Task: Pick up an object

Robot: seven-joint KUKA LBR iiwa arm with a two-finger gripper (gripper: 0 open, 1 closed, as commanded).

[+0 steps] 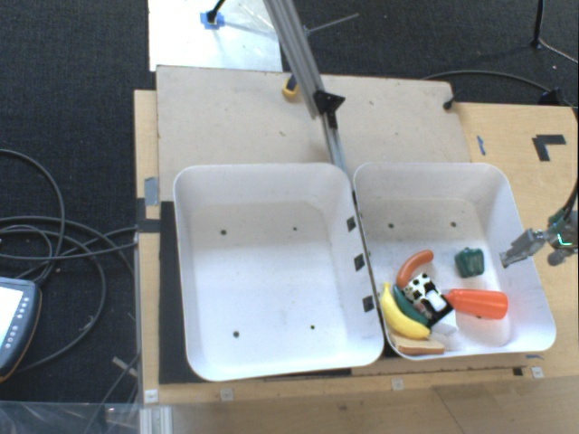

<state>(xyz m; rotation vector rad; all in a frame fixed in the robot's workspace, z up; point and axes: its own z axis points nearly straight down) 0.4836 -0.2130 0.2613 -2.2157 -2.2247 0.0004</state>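
Several toys lie in the front right corner of the right bin [425,197]. Among them are a yellow banana [396,313], a red sausage [414,263], a small dark green pepper [469,261], an orange carrot [478,303] and a black-and-white piece [423,291]. My gripper [517,250] reaches in from the right edge of the view and hangs over the bin's right rim, to the right of the green pepper and above the carrot. Nothing shows in its grasp.
The left bin [262,183] stands beside the right one, and the two share a middle wall. A slanted metal pole [303,57] runs from the top of the view down to the bins' back junction. Cables and a tablet [14,319] lie on the floor at the left.
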